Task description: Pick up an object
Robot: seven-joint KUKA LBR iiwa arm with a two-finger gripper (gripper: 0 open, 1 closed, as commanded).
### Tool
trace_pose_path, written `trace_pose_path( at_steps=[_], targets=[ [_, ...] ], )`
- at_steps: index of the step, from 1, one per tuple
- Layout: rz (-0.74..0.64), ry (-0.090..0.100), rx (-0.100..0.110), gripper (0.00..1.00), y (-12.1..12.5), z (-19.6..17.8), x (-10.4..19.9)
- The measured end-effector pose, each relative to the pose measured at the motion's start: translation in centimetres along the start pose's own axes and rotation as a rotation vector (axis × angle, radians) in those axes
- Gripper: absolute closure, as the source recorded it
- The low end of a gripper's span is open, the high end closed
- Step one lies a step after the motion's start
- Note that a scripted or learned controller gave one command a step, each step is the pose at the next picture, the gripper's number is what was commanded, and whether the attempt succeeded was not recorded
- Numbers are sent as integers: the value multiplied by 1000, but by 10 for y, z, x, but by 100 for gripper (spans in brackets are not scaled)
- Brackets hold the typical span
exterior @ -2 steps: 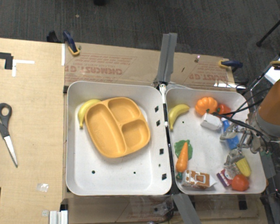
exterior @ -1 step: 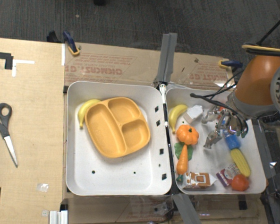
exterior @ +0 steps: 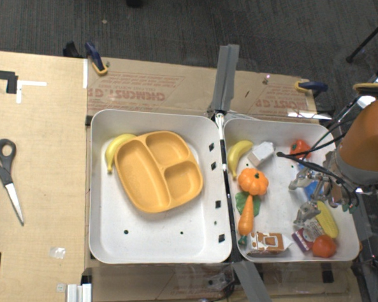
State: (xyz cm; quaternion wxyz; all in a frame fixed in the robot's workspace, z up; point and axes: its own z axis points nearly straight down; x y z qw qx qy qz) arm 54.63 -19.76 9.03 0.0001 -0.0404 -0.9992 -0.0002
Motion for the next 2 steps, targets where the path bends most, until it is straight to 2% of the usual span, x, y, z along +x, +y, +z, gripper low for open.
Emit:
trace_pose_path(
  at_steps=[1,2],
  targets=[
    [-10,2,-1,0,97,1,23],
    [5,-1,0,0,105,0,-16]
  ],
)
